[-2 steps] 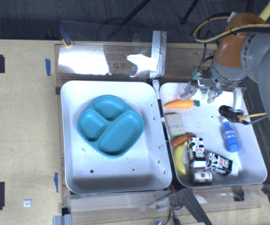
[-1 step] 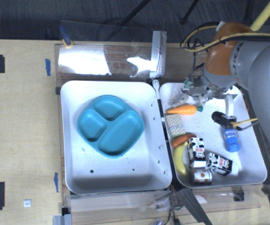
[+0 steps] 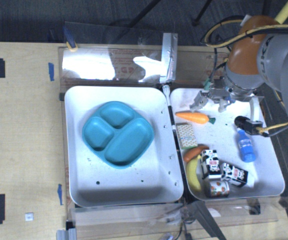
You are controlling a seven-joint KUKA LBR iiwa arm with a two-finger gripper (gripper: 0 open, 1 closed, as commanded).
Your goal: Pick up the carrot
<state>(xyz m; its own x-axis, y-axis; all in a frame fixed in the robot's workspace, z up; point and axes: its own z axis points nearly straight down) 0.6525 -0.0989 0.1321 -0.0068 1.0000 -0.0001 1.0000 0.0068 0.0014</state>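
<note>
In the right-hand shallow white bin (image 3: pixel 276 180), toward its far end and close to the wall it shares with its neighbour, lies the slender orange carrot (image 3: pixel 193 117) with a small green stub. It rests flat on the bin floor, stretched across the bin, with the stub pointing away from the shared wall.

The two-finger gripper (image 3: pixel 213 103) of the grey arm with the orange band (image 3: pixel 264 54) hangs just beyond the carrot, near the bin's far wall. Its jaws stand parted, with nothing between them, and they are clear of the carrot.

Nearer the front of the same bin, a speckled rectangular pad (image 3: pixel 185 134) sits just beside the carrot. A yellow banana (image 3: pixel 194 178) lies along the shared wall, and two black-and-white cow-patterned cartons (image 3: pixel 213 164) crowd next to it. A small blue plastic bottle (image 3: pixel 246 148) lies toward the bin's right side, well apart from the carrot.

The left-hand white bin (image 3: pixel 79 184) holds one thing — a turquoise plastic plate (image 3: pixel 118 133) divided into three compartments. Both bins sit on a pale wooden table (image 3: pixel 24 134).
</note>
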